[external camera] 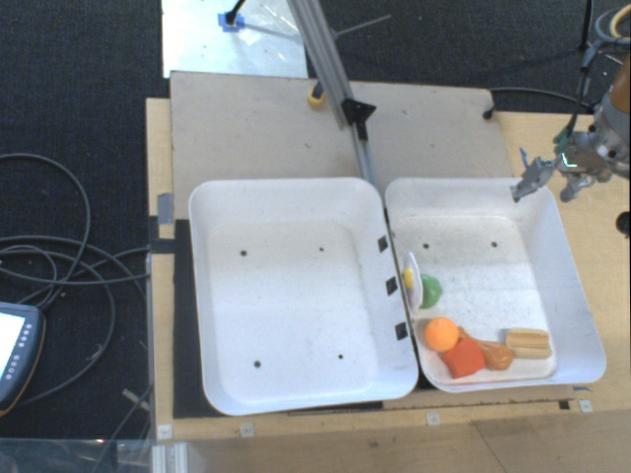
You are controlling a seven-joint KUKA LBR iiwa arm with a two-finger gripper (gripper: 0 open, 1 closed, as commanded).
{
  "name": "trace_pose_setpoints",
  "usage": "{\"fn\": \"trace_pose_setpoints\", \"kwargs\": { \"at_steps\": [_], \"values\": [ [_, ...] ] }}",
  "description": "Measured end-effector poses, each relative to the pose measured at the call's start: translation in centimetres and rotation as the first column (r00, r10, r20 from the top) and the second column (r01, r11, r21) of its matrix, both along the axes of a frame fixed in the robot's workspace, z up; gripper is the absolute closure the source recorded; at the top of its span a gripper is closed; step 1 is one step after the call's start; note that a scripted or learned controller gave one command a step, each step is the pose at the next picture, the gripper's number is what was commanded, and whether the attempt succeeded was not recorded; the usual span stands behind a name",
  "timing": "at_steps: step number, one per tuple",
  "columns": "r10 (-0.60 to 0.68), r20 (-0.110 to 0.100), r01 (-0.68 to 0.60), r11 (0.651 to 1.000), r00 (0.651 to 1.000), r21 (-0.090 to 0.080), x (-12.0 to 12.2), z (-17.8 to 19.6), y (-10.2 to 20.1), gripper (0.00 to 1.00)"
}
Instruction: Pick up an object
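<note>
Claw (548, 177): fingers spread, holding nothing | over right bin (577, 264) far rim | orange ball (441, 334): well below-left of claw

We find no text, label, brand, number or sign that we can read anywhere in this view. The lit screen of the tablet-like device (12, 348) at the left edge shows us only a pale blur, too small to make out.

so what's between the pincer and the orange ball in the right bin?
Camera view: bare white bin floor between the pincer, at the bin's upper right rim, and the round orange ball. The small green ball sits just left of that line.
</note>
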State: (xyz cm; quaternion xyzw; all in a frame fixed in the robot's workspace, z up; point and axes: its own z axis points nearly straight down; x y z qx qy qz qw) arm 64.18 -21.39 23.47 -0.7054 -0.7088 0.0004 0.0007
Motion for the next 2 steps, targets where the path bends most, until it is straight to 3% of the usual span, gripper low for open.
{"fn": "trace_pose_setpoints", "kwargs": {
  "at_steps": [1,2],
  "values": [
    [0.002,0.003,-0.002,1.0,1.0,-0.002,0.1,0.3,0.0,0.0],
    [-0.001,-0.001,0.001,1.0,1.0,0.0,0.0,-6.0,0.3,0.0]
  ]
}}
